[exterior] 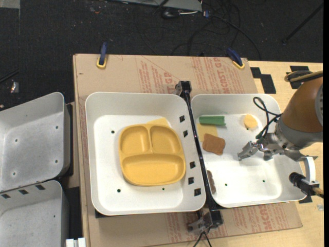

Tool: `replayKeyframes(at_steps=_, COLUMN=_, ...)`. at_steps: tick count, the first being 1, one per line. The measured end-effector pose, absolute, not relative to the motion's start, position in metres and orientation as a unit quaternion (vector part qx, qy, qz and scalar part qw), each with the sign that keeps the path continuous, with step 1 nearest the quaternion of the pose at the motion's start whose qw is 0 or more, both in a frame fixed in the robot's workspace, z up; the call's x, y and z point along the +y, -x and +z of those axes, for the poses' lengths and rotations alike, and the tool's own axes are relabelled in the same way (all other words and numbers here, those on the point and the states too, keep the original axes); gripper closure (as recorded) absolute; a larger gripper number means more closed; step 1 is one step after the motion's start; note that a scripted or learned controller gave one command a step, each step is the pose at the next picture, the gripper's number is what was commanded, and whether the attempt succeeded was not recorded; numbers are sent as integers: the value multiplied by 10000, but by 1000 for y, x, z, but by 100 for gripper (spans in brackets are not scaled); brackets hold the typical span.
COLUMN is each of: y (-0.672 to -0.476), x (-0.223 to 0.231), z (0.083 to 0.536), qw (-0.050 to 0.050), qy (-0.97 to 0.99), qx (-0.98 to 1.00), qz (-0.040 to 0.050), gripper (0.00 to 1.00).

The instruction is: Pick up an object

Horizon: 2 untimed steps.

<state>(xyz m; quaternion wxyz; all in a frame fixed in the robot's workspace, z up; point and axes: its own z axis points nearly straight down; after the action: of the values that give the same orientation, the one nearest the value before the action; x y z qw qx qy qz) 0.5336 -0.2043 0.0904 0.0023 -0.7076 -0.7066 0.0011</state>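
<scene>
In the right bin [267,192], gripper [248,152] hovers narrow and empty, right of the brown block [214,144]. Best to widen, centre over it, then descend.

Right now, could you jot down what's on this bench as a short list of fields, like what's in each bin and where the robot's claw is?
left bin: yellow divided tray
right bin: green block, brown piece, yellow flat piece, small pale yellow piece
gripper: over the right bin, to the right of the brown piece, nothing seen between its fingers
arm: reaches in from the right
</scene>
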Motion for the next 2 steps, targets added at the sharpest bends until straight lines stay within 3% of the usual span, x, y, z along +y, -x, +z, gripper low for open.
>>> replayKeyframes(at_steps=1, y=-535, x=-205, z=104, qw=-5, qy=7077, qx=-7065, qz=-2, gripper=100)
replayKeyframes(at_steps=2, y=-535, x=-210, z=148, qw=-25, qy=7078, qx=-7064, qz=-8, gripper=100)
